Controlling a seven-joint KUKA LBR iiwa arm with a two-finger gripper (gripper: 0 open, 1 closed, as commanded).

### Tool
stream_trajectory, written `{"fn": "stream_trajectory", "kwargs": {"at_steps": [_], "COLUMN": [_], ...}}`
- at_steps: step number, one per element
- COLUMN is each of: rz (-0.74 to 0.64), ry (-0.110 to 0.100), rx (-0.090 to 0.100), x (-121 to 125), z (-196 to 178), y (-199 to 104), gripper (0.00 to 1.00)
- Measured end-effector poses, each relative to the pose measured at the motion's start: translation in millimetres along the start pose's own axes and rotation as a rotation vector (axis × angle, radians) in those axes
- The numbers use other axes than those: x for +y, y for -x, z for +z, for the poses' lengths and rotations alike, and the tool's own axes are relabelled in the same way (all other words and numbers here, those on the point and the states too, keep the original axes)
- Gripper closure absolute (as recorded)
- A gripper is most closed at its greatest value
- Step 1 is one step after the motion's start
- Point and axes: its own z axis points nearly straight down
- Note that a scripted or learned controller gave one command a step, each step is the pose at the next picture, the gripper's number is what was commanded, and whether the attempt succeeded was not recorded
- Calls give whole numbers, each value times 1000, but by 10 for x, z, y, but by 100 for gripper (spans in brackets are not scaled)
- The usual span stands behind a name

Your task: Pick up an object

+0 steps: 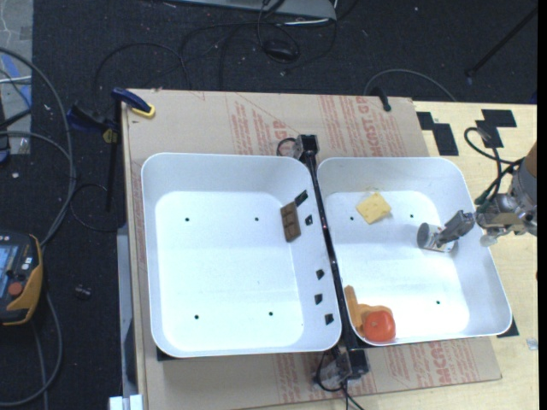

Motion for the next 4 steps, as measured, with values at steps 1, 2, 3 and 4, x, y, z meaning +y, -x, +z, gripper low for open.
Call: {"fn": "stream_trajectory", "kwargs": {"at_steps": [1,2,3,4], "rz": [0,0,0,-1], "ry": [-4,-4,0,3], "rx": [2,1,0,-1], "x": [8,-1,10,41], "z": [588,1114,988,544], "y": [-87,-92,-89,-155], "gripper": [0,0,100,100]}}
